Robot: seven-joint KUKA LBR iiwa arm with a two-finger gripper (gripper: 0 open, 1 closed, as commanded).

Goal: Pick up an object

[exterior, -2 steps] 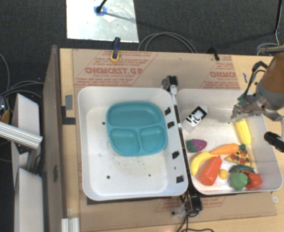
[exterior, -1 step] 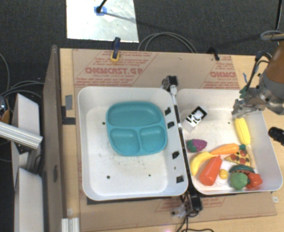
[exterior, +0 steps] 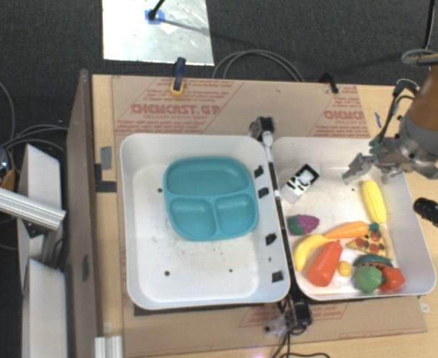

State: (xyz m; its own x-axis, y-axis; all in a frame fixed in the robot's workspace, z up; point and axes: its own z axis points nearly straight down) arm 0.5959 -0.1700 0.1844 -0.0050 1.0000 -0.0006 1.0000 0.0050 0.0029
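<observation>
Pincer (exterior: pixel 368 166) is poised at the right bin's (exterior: pixel 426 268) far edge above the corn cob (exterior: pixel 373 201), presumably for descent; its finger state cannot be told

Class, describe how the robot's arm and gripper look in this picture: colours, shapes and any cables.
The arm is rounded, with an orange-brown band above a grey wrist. Thin cables, one bluish, loop along its left side. The gripper is grey metal and angular. A separate black part juts out lower down at the right edge.
</observation>
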